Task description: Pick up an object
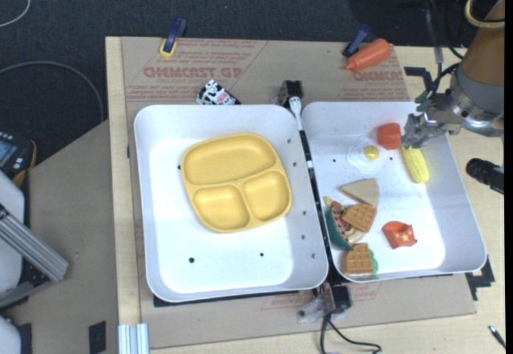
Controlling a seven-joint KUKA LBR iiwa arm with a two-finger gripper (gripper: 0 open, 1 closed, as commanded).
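The arm (481,72) enters at the right edge of the frame and is cut off there, so just its orange band and grey wrist are seen. Its gripper (418,130) hangs low over the upper right part of the right bin (461,216), just beside a small red block (389,135) and the top end of a yellow corn cob (415,163); whether the pincer is apart or together cannot be told, as the metal blurs into one dark mass. No object is seen between it.

The toys in the right bin are small and hard to name for sure. Near the gripper lies one fried egg (366,155). Toward the lower middle of that bin sit a tan bread slice (362,191), a waffle-like piece (359,219), a second waffle-like piece (358,259) and one red toy (399,234); the cluster at the bin's left wall overlaps and cannot be sorted out further.

The left bin (160,248) holds one yellow three-part plate (236,182). Two white bins in all rest on a brown board (240,68) printed with red lettering, over dark carpet. On the board's upper edge lie an orange clamp (368,54), a blue and yellow clamp (170,40) and a small black and white object (215,94).
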